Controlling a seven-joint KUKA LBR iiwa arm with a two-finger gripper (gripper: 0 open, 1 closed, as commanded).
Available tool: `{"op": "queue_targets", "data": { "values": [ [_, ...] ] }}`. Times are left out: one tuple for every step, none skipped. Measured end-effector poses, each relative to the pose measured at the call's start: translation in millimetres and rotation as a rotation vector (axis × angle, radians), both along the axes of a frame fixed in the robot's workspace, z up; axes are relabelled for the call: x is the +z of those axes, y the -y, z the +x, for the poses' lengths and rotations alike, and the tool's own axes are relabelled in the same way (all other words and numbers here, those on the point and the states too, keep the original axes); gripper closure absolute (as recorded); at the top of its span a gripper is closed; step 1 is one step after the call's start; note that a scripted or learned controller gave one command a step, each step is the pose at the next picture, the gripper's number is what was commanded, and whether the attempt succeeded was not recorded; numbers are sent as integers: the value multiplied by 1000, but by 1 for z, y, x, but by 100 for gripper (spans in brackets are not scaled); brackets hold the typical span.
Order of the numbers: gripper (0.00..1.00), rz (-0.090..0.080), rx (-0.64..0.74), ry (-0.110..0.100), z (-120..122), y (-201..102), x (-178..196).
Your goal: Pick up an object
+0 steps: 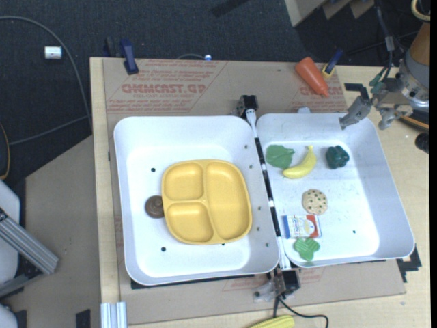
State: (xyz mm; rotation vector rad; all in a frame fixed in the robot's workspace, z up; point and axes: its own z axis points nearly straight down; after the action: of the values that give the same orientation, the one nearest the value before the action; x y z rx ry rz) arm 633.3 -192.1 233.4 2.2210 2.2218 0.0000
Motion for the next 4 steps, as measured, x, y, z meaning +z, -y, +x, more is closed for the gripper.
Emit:
{"op": "queue_targets", "data": {
  "values": [
    [0, 0, -1, -2, 14, 17, -68],
    [0, 1, 1, -2, 11, 7, -150],
    [100, -1, 3, 3, 12, 7, -138],
    [100, 0, 1, 3, 34, -57, -148]
  ]
}}
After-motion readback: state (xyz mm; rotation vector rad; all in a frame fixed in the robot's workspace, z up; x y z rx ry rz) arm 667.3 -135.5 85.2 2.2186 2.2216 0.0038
